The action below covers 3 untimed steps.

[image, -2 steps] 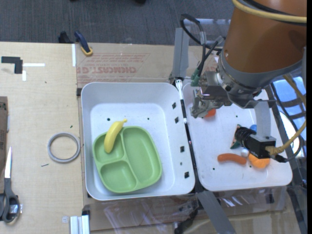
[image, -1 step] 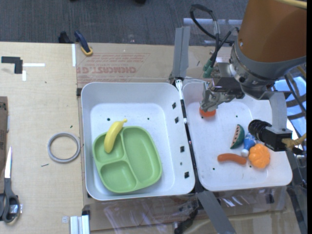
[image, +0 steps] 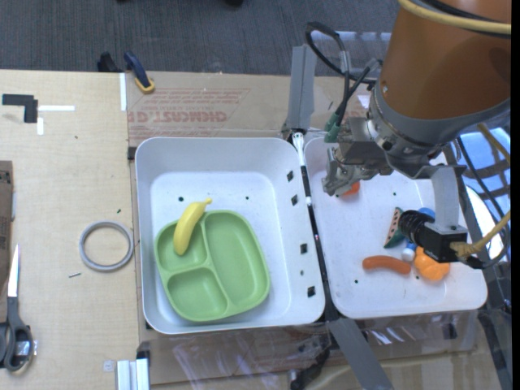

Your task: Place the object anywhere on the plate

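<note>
A small orange object [image: 350, 188] sits at the tips of the gripper [image: 341, 185] in the right bin [image: 455, 299], near its left wall; whether the fingers are closed on it cannot be told. It looks light, probably a rigid toy, best pinched across its middle. The green divided plate [image: 231, 270] lies in the left bin [image: 154, 185], a toy banana [image: 189, 226] over its upper-left compartment. The two larger compartments offer room; the bins' adjoining rims must be cleared.
</note>
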Tool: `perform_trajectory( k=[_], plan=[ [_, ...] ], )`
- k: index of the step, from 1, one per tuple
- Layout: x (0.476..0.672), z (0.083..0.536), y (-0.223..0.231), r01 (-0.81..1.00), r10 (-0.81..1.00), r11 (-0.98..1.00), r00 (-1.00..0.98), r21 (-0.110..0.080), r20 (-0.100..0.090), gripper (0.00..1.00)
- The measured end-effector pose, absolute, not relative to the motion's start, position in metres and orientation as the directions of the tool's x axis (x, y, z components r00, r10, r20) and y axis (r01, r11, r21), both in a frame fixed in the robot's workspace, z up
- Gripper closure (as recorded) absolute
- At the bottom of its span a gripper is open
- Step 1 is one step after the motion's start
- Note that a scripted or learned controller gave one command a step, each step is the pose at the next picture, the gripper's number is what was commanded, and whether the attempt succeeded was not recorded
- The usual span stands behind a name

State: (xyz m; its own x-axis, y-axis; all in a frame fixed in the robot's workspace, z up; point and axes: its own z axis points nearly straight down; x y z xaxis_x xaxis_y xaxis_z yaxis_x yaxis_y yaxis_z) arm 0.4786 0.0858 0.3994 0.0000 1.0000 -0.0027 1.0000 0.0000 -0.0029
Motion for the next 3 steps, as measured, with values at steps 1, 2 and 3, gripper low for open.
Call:
perform_trajectory(
  k=[1,2,3],
  plan=[
    [0.478,0.37,0.072,1.0,1.0,-0.004,0.004,-0.003,-0.002,1.0],
    [0.479,0.424,0.04,1.0,1.0,-0.002,0.002,-0.002,-0.002,1.0],
    [0.479,0.394,0.048,1.0,1.0,0.0,0.0,-0.003,-0.002,1.0]
  ],
)
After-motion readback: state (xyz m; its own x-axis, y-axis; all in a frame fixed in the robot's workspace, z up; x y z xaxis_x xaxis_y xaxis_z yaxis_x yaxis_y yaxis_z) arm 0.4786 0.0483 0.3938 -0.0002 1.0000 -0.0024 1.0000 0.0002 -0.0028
